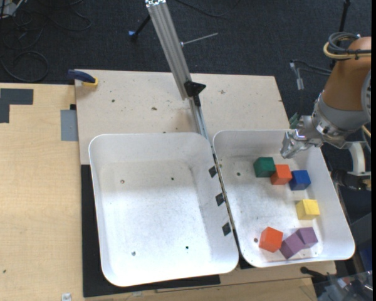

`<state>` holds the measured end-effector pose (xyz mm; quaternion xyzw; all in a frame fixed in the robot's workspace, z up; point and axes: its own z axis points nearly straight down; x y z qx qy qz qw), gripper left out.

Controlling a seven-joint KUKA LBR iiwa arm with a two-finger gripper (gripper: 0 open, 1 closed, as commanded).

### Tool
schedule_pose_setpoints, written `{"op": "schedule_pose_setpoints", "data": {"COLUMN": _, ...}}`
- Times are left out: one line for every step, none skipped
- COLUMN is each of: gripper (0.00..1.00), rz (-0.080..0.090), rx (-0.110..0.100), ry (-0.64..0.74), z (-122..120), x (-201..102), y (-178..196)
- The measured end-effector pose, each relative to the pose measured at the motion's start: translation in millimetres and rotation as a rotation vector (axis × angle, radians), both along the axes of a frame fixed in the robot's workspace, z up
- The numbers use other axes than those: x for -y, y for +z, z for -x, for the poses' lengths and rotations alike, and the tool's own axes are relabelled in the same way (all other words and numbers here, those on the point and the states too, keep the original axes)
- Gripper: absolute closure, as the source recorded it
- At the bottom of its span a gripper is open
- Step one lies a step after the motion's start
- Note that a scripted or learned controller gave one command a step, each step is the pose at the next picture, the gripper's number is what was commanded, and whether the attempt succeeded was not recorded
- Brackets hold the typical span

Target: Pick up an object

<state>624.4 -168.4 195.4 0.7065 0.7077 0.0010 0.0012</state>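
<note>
The right bin [250,152] holds several blocks. A green cube [264,167], an orange cube [281,174] and a blue cube [299,179] sit in a tight row near its back. A yellow cube [308,209] lies further forward. Near the front edge rest another orange cube [271,239] and two purple blocks [299,241]. My gripper [291,147] hangs above the bin's back right part, just behind the orange and blue cubes, with nothing seen between its fingers.
The left bin [113,162] stands beside the right one, with small black clips [220,199] along the shared rim. A slanted aluminium bar [174,49] rises behind the bins. A blue-yellow clamp [83,78] sits at the board's far left corner.
</note>
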Motion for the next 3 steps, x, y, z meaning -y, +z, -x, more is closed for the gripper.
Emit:
{"op": "schedule_pose_setpoints", "data": {"gripper": 1.0, "rz": 0.001, "rx": 0.0, "ry": 0.0, "z": 0, "x": 3, "y": 43}}
{"op": "schedule_pose_setpoints", "data": {"gripper": 1.0, "rz": 0.001, "rx": 0.002, "ry": 0.0, "z": -1, "x": 4, "y": 96}}
{"op": "schedule_pose_setpoints", "data": {"gripper": 1.0, "rz": -0.003, "rx": -0.008, "ry": 0.002, "z": 18, "x": -48, "y": 76}}
